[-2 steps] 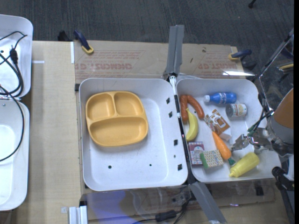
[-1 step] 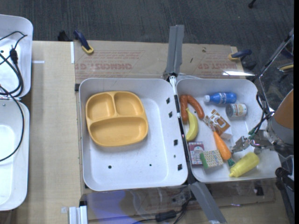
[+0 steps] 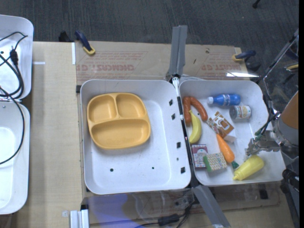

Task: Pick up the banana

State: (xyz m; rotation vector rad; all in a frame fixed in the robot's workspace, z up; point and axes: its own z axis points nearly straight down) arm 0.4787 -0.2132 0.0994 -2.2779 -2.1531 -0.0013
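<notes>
The yellow banana [image 3: 194,128] lies lengthwise against the left wall of the right bin [image 3: 256,87], just below a reddish sausage [image 3: 196,107]. My gripper [image 3: 257,146] hangs at the right side of that bin, just above a yellow squeeze bottle [image 3: 248,168]. It is well to the right of the banana, with a carrot [image 3: 226,149] and a small carton [image 3: 221,123] lying between them. Nothing is seen held in it.
The right bin also holds a blue bottle [image 3: 226,99], a tin can [image 3: 240,112] and two small boxes [image 3: 200,154] [image 3: 216,161]. A yellow divided plate [image 3: 118,120] lies in the left bin [image 3: 137,175]. A raised divider [image 3: 179,122] separates the bins.
</notes>
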